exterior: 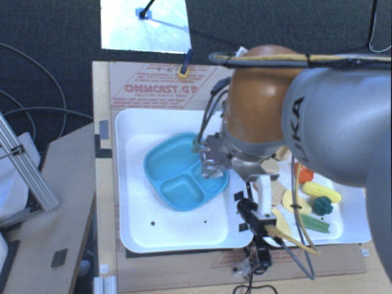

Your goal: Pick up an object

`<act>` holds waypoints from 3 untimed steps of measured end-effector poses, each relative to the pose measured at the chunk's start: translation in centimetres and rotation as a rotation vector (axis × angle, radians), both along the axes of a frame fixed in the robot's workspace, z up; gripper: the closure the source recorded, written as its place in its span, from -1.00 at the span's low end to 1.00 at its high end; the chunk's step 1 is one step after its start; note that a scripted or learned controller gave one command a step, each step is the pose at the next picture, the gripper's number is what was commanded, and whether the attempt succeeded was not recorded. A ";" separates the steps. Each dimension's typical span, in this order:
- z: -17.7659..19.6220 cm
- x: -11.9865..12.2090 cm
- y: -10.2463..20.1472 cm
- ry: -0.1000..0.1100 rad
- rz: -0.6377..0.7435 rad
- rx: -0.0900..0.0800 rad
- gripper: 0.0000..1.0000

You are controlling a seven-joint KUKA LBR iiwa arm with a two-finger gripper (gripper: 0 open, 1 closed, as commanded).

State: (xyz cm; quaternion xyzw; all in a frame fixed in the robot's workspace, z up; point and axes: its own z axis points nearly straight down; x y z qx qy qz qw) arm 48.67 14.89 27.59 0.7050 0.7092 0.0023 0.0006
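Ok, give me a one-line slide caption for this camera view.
KUKA arm reaches over two white bins: a blue divided tray lies in the left bin, toy food in the right.

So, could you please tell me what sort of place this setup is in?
Most likely a robotics lab. A large grey arm reaches over two white bins on a bench; one holds a blue divided plate, the other toy food, and loose cables trail nearby.

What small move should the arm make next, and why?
Probably lower onto the blue tray's right edge. The gripper sits at that edge in the left bin, and I see nothing held yet.
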 end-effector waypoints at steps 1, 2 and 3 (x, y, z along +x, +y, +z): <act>8.1 0.1 -2.2 -0.005 -0.002 0.000 1.00; 8.8 0.1 -2.1 -0.001 0.006 -0.001 1.00; 3.9 0.5 -3.7 0.006 -0.007 -0.003 1.00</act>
